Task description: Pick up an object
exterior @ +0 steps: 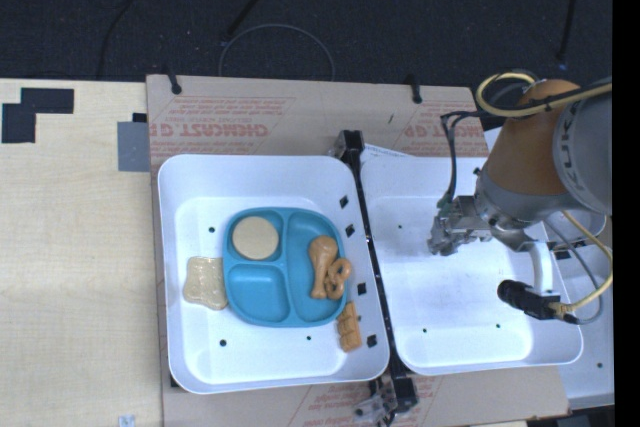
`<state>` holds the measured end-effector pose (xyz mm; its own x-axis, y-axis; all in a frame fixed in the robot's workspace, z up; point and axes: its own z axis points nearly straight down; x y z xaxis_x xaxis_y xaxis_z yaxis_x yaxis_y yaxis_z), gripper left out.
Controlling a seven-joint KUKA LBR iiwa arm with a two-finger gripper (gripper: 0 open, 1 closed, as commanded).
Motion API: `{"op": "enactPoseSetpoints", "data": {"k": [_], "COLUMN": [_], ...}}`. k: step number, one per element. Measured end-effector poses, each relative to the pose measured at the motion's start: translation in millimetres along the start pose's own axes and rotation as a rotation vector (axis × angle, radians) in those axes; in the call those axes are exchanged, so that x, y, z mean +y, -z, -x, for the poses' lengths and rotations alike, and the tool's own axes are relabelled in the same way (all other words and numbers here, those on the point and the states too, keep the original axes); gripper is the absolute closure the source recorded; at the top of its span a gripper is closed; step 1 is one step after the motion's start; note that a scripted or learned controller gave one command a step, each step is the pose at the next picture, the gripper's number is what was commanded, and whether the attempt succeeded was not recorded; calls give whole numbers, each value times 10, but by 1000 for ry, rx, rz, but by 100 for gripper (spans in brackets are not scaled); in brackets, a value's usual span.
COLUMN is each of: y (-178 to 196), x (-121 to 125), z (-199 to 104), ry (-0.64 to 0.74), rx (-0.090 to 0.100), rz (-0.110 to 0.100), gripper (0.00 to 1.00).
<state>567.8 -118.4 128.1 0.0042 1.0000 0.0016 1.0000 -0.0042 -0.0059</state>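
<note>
In the left bin [190,205] lies a blue divided plate [268,300]. A round tan disc [254,237] sits in its upper left compartment, and a twisted tan pretzel-like piece [328,267] lies in its right compartment. A pale bread-like piece [205,282] rests on the bin floor against the plate's left edge. A small brown piece [348,326] lies by the plate's lower right corner. My gripper [447,235] hangs over the upper middle of the right bin [450,325], apart from all these objects. I see no object at the gripper.
A black divider with clips [362,255] runs between the two bins. The grey and orange arm [530,155] with its cables covers the right bin's upper right part. A black cable end [525,297] hangs over that bin's right side.
</note>
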Motion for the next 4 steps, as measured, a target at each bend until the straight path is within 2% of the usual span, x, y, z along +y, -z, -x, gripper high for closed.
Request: {"op": "enactPoseSetpoints", "data": {"k": [1,2,3,4], "y": [618,1063,1310,1324], "x": [-11,52,53,5], "z": [-34,-7,5,-453], "ry": [5,5,6,7], "rx": [-2,-2,-2,0], "rz": [7,8,6,3], "gripper": [100,100,100,100]}}
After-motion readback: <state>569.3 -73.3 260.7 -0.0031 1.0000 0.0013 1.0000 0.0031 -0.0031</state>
